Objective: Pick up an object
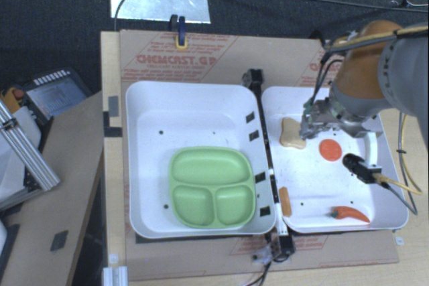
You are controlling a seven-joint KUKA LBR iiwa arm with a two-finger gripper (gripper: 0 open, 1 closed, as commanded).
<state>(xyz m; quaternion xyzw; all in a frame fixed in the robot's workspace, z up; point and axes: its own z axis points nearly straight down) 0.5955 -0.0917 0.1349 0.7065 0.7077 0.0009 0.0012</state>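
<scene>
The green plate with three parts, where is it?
The green plate lies in the left bin, toward the near edge and close to the divider beside the right bin. The gripper is over in that right bin.

two white bins [194, 94], one green tray [211, 185], and five small items in the right bin.
</scene>
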